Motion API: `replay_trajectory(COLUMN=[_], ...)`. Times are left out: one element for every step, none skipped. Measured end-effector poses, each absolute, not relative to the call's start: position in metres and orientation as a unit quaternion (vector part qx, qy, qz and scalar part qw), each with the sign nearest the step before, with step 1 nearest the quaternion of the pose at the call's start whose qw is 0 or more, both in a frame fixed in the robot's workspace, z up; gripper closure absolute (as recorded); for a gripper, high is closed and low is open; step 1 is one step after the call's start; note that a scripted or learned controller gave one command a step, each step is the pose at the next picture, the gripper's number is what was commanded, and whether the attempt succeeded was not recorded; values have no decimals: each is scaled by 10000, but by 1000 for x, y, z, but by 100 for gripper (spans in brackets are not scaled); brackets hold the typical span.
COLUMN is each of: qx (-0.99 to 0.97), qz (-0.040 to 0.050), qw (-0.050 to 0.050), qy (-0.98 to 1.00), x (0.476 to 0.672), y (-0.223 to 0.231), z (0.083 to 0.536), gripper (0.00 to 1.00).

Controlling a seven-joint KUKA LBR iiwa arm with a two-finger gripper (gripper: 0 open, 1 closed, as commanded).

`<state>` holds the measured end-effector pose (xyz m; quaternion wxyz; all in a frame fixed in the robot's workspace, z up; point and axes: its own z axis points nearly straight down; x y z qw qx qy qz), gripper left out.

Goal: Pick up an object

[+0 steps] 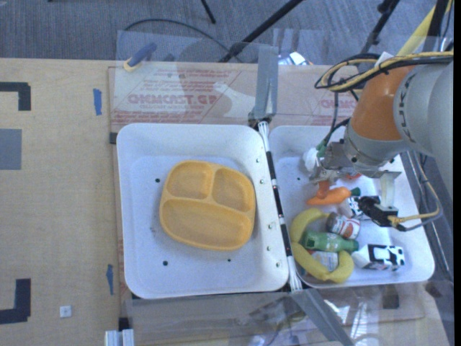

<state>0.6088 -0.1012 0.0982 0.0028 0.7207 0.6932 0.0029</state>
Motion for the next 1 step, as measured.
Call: replay_trajectory(qx=[7331], qz=[4], qw=[6], qy=[6801], x=[626], y=[-36], z=[232], gripper=[100])
